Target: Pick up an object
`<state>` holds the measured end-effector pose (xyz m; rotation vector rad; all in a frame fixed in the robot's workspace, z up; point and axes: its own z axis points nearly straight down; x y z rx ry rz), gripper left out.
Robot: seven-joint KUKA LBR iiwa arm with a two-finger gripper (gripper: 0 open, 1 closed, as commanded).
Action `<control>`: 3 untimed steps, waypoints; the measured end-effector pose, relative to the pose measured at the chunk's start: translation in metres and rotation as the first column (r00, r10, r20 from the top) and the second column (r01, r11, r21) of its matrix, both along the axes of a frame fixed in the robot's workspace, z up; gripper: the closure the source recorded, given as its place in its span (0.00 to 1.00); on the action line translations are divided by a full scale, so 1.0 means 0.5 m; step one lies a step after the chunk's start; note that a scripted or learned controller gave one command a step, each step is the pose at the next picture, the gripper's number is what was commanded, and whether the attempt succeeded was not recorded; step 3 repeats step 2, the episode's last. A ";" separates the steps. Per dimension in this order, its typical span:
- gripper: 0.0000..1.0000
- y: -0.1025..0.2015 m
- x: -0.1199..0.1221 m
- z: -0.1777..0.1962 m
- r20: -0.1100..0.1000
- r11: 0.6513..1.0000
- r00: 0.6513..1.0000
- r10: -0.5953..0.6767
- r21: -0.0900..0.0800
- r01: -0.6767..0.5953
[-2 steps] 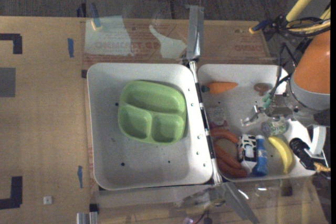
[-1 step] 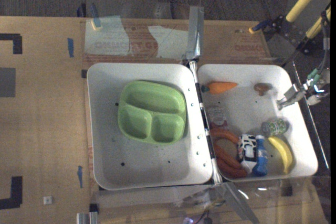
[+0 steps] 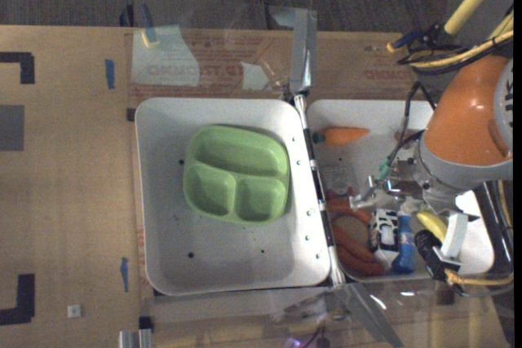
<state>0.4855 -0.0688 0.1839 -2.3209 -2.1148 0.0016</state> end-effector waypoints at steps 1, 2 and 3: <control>0.00 -0.164 -0.002 0.238 0.004 0.995 0.995 0.098 -0.002 -0.098; 0.00 -0.203 -0.013 -0.085 0.001 0.999 0.999 0.037 0.000 -0.037; 0.00 -0.203 -0.013 -0.085 0.001 0.999 0.999 0.037 0.000 -0.037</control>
